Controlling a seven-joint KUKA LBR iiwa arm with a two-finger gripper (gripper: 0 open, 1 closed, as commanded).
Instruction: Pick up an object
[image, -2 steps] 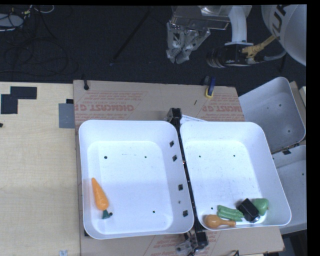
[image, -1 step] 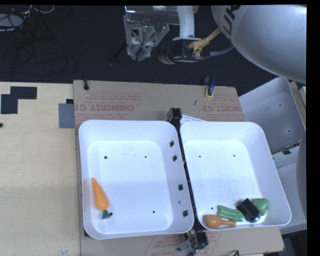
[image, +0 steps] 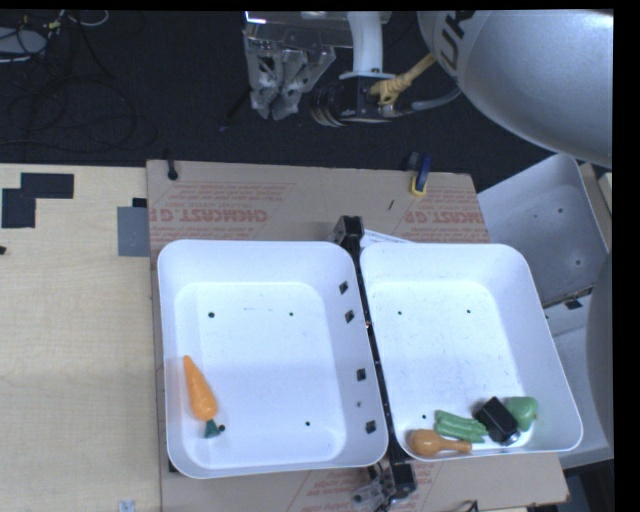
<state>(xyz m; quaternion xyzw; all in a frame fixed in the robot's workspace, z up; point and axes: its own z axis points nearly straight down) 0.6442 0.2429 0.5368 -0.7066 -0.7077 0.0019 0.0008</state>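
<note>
My gripper (image: 282, 98) hangs high at the back, above the dark area behind the left bin (image: 170, 300). It is open with nothing between its fingers. In that bin an orange toy carrot (image: 199, 389) with a small green top lies near the front left corner. The right bin (image: 545, 330) holds a cluster at its front right corner: an orange gourd-shaped toy (image: 436, 443), a green pod (image: 459, 426), a black block (image: 497, 420) and a light green piece (image: 523, 408). The gripper is far from all of them.
Both bins rest on a cardboard sheet (image: 300, 205) over a wooden bench (image: 70, 330). A black divider with clips (image: 362, 350) runs between the bins. The arm's large grey body (image: 540, 70) fills the upper right. Cables lie on the dark surface behind.
</note>
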